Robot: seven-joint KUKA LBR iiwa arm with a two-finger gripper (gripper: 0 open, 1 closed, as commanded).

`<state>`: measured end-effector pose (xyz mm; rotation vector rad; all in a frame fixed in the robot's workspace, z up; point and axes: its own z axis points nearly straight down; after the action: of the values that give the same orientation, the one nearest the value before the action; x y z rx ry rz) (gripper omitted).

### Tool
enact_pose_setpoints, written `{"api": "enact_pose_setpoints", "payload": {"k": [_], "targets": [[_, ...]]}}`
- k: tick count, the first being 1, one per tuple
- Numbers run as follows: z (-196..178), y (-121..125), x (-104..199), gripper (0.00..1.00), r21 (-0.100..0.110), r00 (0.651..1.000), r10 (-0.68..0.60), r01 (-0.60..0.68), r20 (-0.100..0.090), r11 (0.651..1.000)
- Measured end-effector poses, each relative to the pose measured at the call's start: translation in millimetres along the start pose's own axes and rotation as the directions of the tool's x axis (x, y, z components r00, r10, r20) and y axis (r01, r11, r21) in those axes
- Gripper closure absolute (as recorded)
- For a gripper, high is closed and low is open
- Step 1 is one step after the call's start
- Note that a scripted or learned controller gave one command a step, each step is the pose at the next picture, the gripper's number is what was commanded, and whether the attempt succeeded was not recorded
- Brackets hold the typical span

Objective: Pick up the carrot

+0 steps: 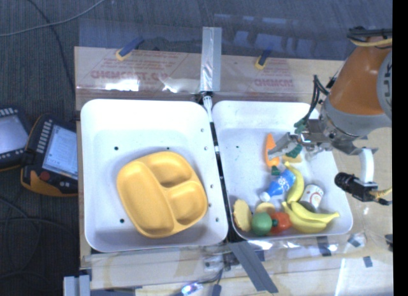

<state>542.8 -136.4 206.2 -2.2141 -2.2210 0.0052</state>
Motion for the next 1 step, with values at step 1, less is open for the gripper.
{"api": "enact_pose_setpoints", "payload": {"k": [1], "targets": [[114.4,30.1,11.1,0.0,-0.003,0.994,-0.109,0.109,0.001,0.994]]}}
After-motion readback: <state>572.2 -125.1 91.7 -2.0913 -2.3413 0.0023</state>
